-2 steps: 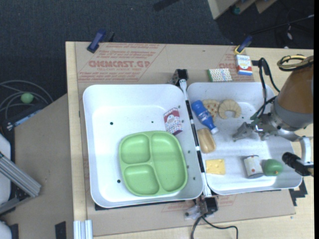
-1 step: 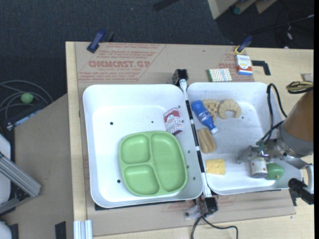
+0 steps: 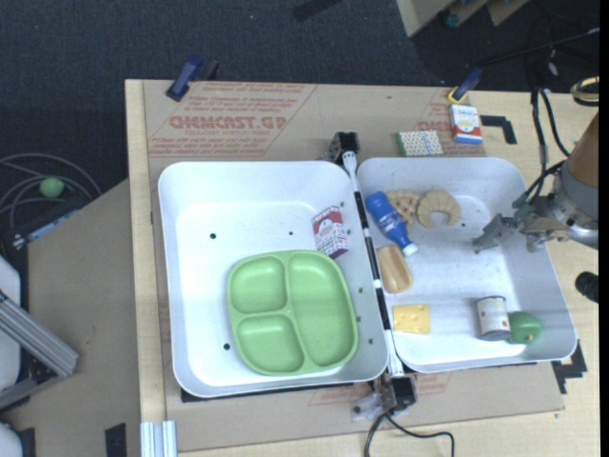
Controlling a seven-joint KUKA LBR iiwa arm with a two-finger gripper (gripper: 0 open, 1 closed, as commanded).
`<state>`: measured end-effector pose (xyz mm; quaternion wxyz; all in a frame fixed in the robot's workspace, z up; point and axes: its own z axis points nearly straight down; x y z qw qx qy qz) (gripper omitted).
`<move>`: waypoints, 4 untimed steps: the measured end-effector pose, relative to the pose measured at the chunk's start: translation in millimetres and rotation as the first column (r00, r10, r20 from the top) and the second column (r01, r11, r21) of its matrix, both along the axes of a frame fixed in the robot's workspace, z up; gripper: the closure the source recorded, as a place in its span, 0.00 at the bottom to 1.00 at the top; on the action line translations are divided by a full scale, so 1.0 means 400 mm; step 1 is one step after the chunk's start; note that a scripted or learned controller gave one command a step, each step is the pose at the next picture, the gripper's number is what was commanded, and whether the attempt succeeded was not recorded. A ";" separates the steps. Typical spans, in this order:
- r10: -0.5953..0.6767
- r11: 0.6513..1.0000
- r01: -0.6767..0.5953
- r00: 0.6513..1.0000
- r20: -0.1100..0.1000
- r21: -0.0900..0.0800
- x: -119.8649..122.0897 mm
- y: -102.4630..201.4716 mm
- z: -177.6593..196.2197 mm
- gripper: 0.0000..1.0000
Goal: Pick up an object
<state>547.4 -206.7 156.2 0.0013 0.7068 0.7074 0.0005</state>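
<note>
My gripper (image 3: 497,232) hangs over the right side of the right bin (image 3: 458,164), above bare white floor. It reaches in from the right edge and nothing shows in it. Left of it lie a tan bagel (image 3: 439,208), a waffle piece (image 3: 404,203) and a blue bottle (image 3: 388,221) along the bin's left wall. A bread roll (image 3: 393,268) and a yellow cheese slice (image 3: 411,319) lie lower left. Toward the front right corner, below the gripper, a small metal can (image 3: 491,316) rests beside a green object (image 3: 524,327).
The left bin (image 3: 190,255) holds a green divided plate (image 3: 290,310) and a small red-and-white carton (image 3: 330,231) near the divider. Small cards (image 3: 421,143) and a box (image 3: 464,124) lie on the board behind the right bin. Cables (image 3: 544,141) trail at the right.
</note>
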 end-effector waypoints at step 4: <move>0.001 1.000 -0.001 1.000 -0.002 0.002 0.131 0.340 0.074 1.00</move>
